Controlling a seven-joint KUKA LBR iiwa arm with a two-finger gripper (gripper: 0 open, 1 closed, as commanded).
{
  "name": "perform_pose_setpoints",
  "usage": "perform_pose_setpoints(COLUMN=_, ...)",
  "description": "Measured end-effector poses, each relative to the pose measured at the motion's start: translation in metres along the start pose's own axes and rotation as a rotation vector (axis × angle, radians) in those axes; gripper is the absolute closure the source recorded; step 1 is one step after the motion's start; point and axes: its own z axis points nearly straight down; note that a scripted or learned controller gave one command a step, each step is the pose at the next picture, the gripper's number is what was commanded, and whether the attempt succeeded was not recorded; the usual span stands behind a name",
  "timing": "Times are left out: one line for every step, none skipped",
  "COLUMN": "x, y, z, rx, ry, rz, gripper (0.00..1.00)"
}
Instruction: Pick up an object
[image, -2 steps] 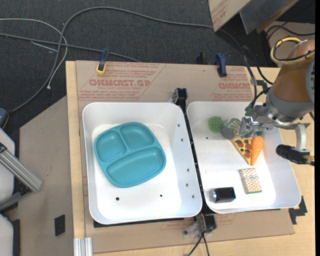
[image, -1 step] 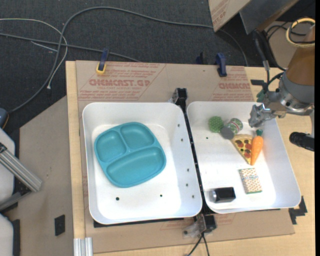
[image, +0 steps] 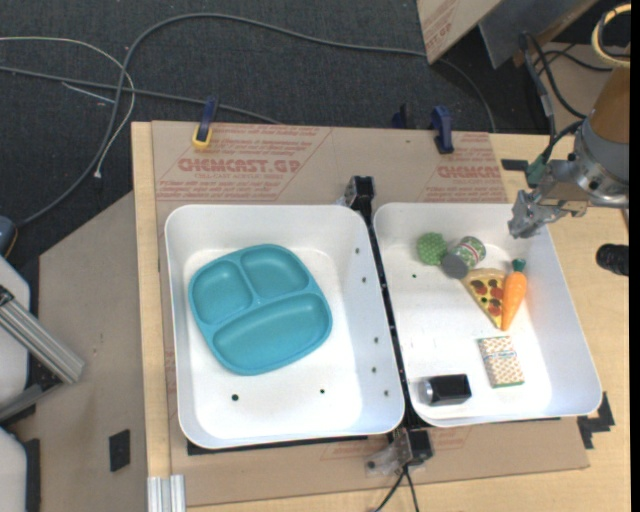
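Objects for picking lie in the right bin (image: 570, 330), a shallow white tray with rounded corners and a smooth, matte floor. A bumpy green ball (image: 431, 248) sits near its far side, just beside a small can (image: 465, 252) lying tilted, with a grey end and a green label. Next comes a flat pizza slice (image: 486, 293), a yellow wedge dotted red, touching a smooth orange carrot (image: 513, 297) with a green top. Nearer the front lie a small patterned box (image: 500, 360), rectangular and pale, and a glossy black block (image: 446, 389) close to the front rim.

The left bin (image: 190, 400) holds a teal plate (image: 261, 307), smooth plastic with rounded corners and three compartments. Both bins rest on a cardboard sheet (image: 300, 165) printed in red and fixed at its far edge by two blue clamps (image: 206, 121).

The gripper (image: 527, 217), grey metal, hangs over the far right corner of the right bin, apart from every object. Nothing shows between its fingers, and how far apart they stand cannot be told from this angle.
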Motion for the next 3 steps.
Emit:
perform_pose_setpoints(x=0.054, y=-0.018, z=0.015, rx=0.010, ry=0.004, rz=-0.002, gripper=1.00)
perform_pose_setpoints(x=0.095, y=-0.039, z=0.018, rx=0.009, ry=0.003, rz=-0.002, gripper=1.00)
perform_pose_setpoints(x=0.141, y=-0.047, z=0.030, rx=0.009, ry=0.003, rz=0.000, gripper=1.00)
